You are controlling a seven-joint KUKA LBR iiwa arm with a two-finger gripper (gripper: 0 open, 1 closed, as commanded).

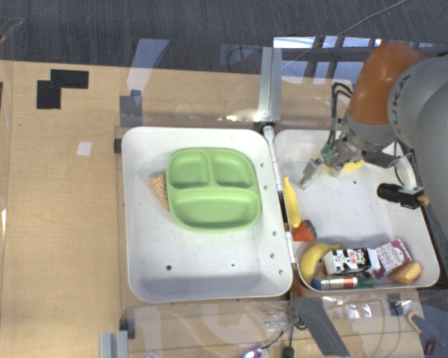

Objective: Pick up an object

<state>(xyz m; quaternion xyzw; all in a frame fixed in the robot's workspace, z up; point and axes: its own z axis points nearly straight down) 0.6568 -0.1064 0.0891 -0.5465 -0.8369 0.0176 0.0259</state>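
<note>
A pale wooden bench (60, 222) carries two shallow white bins, and here is the grey arm with the orange band (403, 103), reaching in from the right over the upper part of the right-hand white bin (358, 215). The wrist is bent downward and the two-finger gripper (310, 173) slants toward the bin's left wall, above bare floor. Open or closed, I cannot tell from here, and nothing shows in its grasp.

The pickings lie apart from it. A long yellow piece (290, 200) hugs the left wall, with a small red piece (304, 231) below it. Along the near wall sit a yellow banana (313, 258) and a black-and-white carton (349, 259).

Over in the left-hand white bin (201, 274) rests a green divided plastic tray (211, 189).
</note>
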